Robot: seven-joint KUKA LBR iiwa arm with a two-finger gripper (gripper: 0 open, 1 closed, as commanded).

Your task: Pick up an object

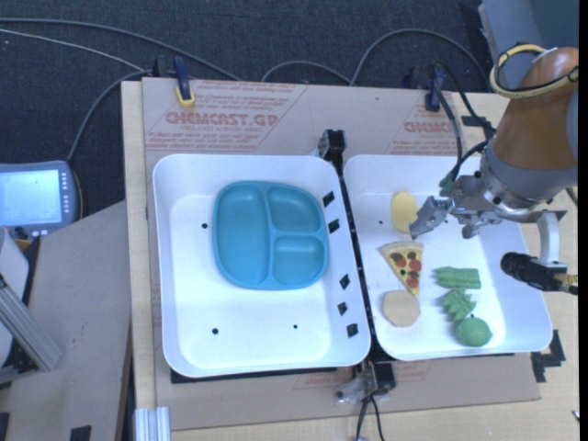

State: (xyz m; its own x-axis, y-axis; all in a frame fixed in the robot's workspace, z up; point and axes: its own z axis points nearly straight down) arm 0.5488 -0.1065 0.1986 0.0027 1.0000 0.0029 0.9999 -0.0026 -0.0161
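Toy food — a yellow piece (402, 209), pizza slice (405, 263), tan disc (401, 309) and green vegetables (462, 301) — lies in the right bin (524, 324), ready for picking. The gripper (447, 219), fingers spread and empty, hangs beside the yellow piece. The blue divided plate (270, 235) occupies the left bin (184, 320).

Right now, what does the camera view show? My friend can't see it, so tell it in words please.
A grey robot arm's gripper hovers over the right white bin, near a yellow toy, a pizza slice, a tan round piece and green toy vegetables. The left white bin holds a blue divided plate.
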